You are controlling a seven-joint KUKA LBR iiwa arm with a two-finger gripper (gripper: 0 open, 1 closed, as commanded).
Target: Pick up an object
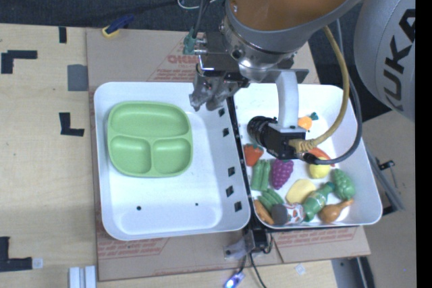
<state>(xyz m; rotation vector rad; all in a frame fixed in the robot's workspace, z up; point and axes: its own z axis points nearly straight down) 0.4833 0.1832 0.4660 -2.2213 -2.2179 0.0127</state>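
Progress looks slight, so treat the pick as not yet made. You see the gripper [210, 96] hanging over the far edge of the left bin [108, 212], near the divider between the two bins, and nothing shows between its fingers; I cannot tell whether they stand apart or together. Below and to its left lies the green divided plate [150, 138], untouched by the tool. The toy food sits heaped in the near part of the right bin [370, 202]: purple grapes [281, 172], a green pea pod [260, 174], a yellow lemon [300, 191], a small carrot [307, 121] farther back. Choosing a piece, descending, closing and lifting all appear to remain.
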